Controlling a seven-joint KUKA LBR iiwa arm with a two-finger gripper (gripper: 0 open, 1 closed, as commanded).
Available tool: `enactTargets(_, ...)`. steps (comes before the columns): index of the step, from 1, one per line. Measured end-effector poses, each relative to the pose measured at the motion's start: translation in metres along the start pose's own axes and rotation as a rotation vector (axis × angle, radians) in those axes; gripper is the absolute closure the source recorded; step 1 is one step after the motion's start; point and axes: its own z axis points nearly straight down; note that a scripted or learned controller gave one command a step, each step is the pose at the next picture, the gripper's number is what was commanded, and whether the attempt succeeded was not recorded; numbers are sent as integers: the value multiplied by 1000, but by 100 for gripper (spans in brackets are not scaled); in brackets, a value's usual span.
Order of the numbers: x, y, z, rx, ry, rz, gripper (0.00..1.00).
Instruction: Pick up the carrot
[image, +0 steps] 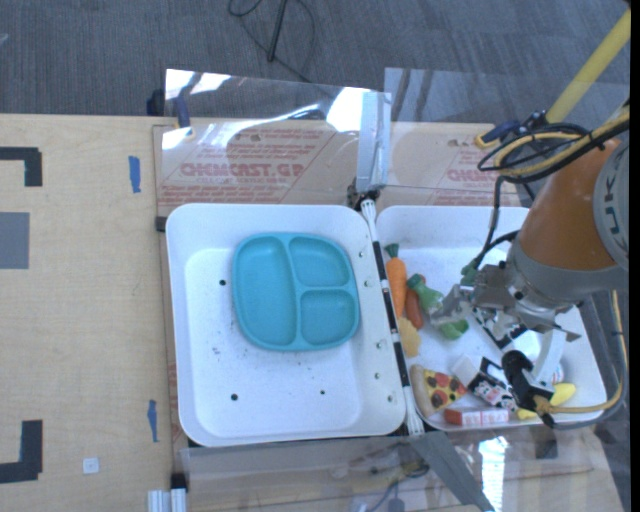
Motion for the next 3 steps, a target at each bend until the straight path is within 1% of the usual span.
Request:
enactTargets(1,0,-25,0,4,1,292,0)
enactTargets(2,-17,46,94,-10,3,405,0)
enactTargets(3,-9,24,0,0,1,373,0)
